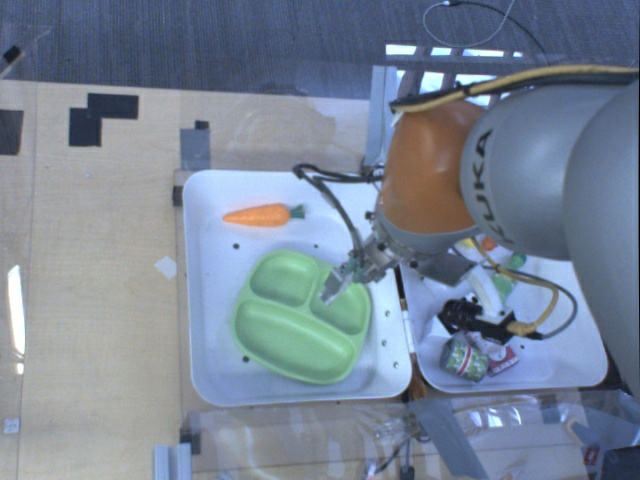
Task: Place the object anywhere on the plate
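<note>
A green divided plate (290, 333) lies in the left white bin (205, 268), toward its front. An orange toy carrot (262, 215) with a green top lies in the same bin behind the plate, apart from it. My gripper (338, 283) reaches in from the right and hangs over the plate's rear right compartment, close to its surface. The grey arm and its orange band (430, 178) cover the strip between the two bins. I see nothing between the gripper's tips.
The right bin (590, 368) holds a crumpled green-and-red packet (467, 359) near its front, plus small white and green items (508, 268) partly hidden under the arm. Black markers (100, 118) sit on the wooden bench at the left.
</note>
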Action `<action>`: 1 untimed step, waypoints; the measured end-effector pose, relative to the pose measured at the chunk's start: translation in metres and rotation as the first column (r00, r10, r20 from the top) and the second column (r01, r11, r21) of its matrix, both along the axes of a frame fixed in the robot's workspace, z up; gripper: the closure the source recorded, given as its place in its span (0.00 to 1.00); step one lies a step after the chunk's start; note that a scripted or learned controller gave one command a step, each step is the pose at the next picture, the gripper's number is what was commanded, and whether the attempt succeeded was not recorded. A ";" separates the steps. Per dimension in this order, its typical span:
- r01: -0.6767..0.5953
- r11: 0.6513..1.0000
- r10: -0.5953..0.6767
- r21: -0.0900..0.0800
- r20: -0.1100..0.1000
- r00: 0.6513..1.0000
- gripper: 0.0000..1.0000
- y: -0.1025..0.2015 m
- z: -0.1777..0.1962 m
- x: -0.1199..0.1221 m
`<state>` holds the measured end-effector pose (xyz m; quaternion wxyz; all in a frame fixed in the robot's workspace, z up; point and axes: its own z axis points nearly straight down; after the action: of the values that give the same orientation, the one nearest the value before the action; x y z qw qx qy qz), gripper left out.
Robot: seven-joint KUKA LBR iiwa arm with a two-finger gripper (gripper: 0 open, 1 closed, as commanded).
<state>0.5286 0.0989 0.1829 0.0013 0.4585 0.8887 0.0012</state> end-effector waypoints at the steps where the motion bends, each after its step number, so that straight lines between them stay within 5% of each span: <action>1: -0.001 1.000 0.001 0.000 0.002 1.000 1.00 0.001 0.008 0.002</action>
<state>0.5306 0.0994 0.1911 0.0023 0.4580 0.8889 0.0019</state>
